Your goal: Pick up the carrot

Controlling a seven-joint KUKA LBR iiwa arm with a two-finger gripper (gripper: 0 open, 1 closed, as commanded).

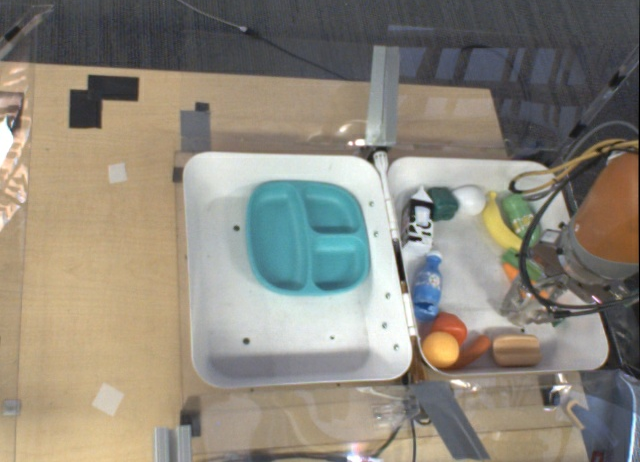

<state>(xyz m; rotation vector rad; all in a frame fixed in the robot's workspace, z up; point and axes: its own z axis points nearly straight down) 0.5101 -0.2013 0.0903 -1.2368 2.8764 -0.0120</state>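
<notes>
The carrot (511, 268) appears to lie in the right bin (590, 355), toward its right side, as a small orange sliver just below a green object (517, 212) and a yellow banana (497, 227). Most of it is covered by cables and the arm's wrist, so its long axis cannot be judged with any confidence. The hand (527, 302) sits low in the same bin, just near of that orange sliver and a touch to its right, so the carrot lies slightly far and left of the fingertips, very close by. How far the hand is spread cannot be told: the metal parts blur together under the orange band, and nothing can be seen held between them. Just near of the hand lies a tan, bread-like block (516, 350), with a reddish piece (474, 348), a tomato (450, 327) and an orange fruit (441, 349) to its left. A blue bottle (427, 288) stands nearer the divider. The left bin (205, 250) holds a teal divided plate (307, 236).
</notes>
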